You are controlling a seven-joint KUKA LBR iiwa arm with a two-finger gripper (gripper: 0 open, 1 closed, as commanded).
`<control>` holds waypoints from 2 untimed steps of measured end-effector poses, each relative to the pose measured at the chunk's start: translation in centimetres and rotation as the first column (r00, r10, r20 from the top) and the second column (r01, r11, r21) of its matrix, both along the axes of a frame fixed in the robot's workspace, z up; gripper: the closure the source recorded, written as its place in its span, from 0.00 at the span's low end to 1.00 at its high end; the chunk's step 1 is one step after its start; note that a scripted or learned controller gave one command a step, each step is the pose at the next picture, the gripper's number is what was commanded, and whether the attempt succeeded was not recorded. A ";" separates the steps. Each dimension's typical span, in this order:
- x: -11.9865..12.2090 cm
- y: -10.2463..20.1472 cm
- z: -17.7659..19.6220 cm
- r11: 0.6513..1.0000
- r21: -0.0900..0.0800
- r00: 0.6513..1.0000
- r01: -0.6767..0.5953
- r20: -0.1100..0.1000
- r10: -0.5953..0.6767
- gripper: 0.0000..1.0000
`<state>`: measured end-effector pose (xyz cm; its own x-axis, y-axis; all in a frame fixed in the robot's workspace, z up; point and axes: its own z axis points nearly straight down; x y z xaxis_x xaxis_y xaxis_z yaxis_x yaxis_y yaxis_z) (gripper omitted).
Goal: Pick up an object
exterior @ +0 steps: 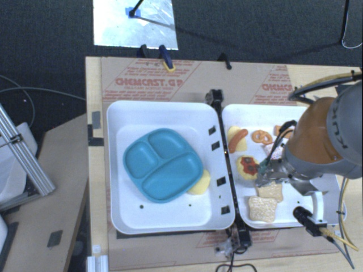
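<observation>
- The jaws [264, 176] sit low in the right bin [266, 110], near its middle, just beside a small pizza-like piece [248, 166] with a red topping. The wrist hides their tips, so whether they are open, closed or gripping anything cannot be told.
- That placement suggests the pizza-like piece, or the tan cracker [271, 191] just below the jaws, is the object being tried for; both lie within reach of a short descent.
- A second, paler square piece [263, 208] lies nearer the bin's front edge, apart from the others, which would leave room for a grasp.
- Toward the bin's far edge lie a sausage [238, 139] on a yellow piece and a pretzel [262, 136], loosely spread, probably so each can be taken singly.
- The left bin [164, 107] carries a blue divided plate [163, 164] at its middle, with a pale yellow piece [200, 183] tucked at the plate's near-right rim.
- The arm [320, 137] leans in over the right bin's right edge, and both bins rest on a brown sheet on the tabletop [187, 75].
</observation>
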<state>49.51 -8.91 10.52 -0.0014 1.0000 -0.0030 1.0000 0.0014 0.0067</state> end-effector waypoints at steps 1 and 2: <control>-0.7 8.0 9.0 1.000 0.006 1.000 -0.012 0.002 0.012 1.00; -0.3 15.1 14.1 1.000 0.006 1.000 -0.011 0.000 0.011 1.00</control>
<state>49.20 6.16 24.67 -0.0126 0.9999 0.0031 0.9999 0.0126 0.0067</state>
